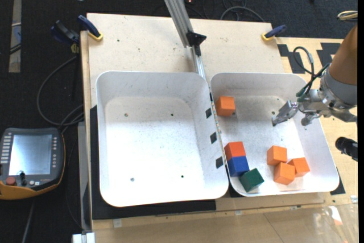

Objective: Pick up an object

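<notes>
The right bin (267,79) holds several blocks. One orange cube (226,105) sits alone near its left wall. Toward the front left, an orange cube (234,149), a blue cube (238,165) and a green cube (251,179) lie in a row. At the front right, three orange cubes (284,165) cluster together. My gripper (294,115) hangs over the right side of this bin, above bare floor, well apart from every block. Its fingers (281,116) are spread open with nothing between them.
The left bin (114,85) lies beside the right one, sharing a middle wall. A metal pole (173,0) slants up from the back of that wall. Clamps sit at the bench's back corners, and a teach pendant (28,162) lies off the bench to the left.
</notes>
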Motion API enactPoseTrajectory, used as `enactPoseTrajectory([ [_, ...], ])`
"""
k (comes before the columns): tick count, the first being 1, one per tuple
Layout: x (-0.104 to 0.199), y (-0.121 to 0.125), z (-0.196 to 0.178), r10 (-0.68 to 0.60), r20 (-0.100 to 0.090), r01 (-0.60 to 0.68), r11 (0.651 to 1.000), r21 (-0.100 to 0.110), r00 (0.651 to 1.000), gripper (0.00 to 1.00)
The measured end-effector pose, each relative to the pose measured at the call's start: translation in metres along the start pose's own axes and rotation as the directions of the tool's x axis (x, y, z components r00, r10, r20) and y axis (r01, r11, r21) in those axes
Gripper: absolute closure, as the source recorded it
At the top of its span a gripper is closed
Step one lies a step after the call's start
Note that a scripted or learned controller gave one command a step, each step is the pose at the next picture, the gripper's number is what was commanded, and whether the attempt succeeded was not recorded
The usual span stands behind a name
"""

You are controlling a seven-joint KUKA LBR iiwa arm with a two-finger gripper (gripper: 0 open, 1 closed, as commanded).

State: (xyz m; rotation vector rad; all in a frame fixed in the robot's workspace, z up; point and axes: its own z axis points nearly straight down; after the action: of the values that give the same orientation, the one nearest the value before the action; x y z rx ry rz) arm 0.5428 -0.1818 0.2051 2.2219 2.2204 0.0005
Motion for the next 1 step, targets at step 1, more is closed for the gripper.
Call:
enactPoseTrajectory([
  [1,0.0,0.0,0.0,0.0,0.0,0.0,1.0,0.0,1.0,0.0],
])
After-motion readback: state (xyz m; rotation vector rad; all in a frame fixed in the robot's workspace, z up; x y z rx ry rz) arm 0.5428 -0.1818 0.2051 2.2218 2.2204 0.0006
